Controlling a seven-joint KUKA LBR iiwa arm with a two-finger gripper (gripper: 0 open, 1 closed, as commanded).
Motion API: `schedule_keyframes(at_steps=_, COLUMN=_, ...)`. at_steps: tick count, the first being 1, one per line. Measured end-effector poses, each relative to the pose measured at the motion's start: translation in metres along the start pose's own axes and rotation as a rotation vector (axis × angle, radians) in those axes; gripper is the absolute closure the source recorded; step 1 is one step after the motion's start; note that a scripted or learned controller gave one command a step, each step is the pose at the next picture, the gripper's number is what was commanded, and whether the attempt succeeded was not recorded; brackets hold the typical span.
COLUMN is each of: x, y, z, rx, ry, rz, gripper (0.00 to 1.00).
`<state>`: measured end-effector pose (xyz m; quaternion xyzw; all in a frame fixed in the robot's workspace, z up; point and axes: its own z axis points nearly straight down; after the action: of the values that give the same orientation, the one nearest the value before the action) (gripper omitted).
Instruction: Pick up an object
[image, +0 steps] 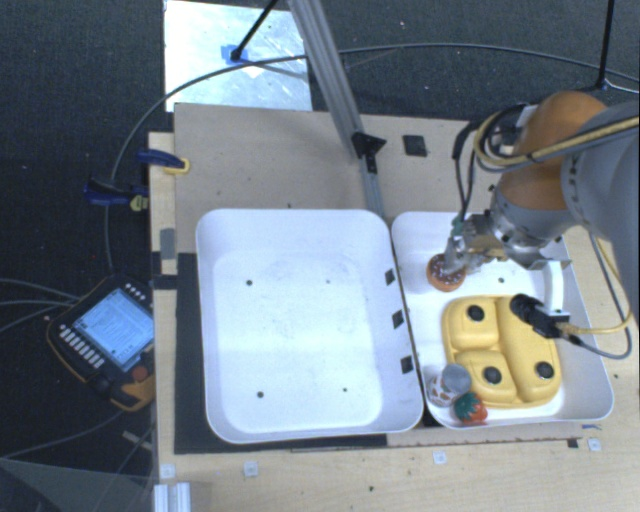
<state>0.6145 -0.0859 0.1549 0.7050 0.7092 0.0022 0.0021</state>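
Arm bent over right bin; gripper apparently touching brown object.

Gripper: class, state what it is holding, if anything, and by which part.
It cannot be told. The gripper is low in the right bin, right over a small brown round object, but the view does not show the object between its fingers.

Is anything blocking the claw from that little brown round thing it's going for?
Nothing visible does. The gripper is right over the small brown round object at the back of the right bin; the yellow block lies nearer the front, apart from it.
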Motion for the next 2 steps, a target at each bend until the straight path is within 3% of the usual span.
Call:
schedule_keyframes(at_steps=1, x=-0.007, y=0.005, z=-0.062, rx=-0.003, ry=-0.001, rz=0.001, gripper=1.0)
schedule_keyframes(at_steps=2, x=-0.007, y=0.006, z=-0.072, rx=0.003, ry=0.0, rz=0.0, gripper=1.0)
